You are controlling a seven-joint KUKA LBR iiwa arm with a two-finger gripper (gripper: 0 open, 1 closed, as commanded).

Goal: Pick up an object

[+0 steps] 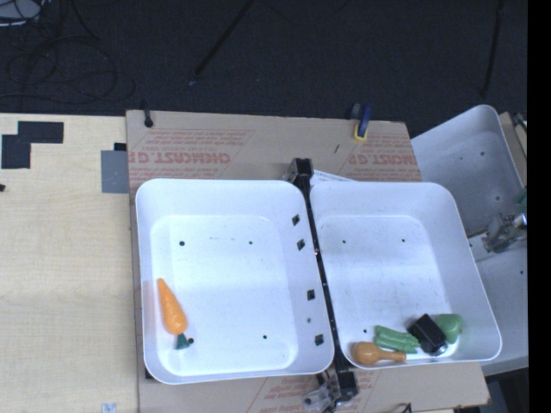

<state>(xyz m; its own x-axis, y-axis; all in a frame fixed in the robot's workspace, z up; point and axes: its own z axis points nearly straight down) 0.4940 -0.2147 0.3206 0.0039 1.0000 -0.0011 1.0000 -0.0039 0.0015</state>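
Observation:
An orange carrot (170,307) with a small dark green stub at its near end lies by the left wall of the left bin (219,198). In the near right corner of the right bin (387,198) sit a green bean pod (395,339), a black block (428,333), a green rounded piece (449,323) and an orange-yellow pear-shaped piece (375,354), all close together. The black block lies against the green pieces.
The two white bins stand side by side on a cardboard sheet (258,149), split by a black divider (312,256). A blue and yellow clamp (362,121) grips the sheet's far edge. A grey metal panel (482,157) rises at the right.

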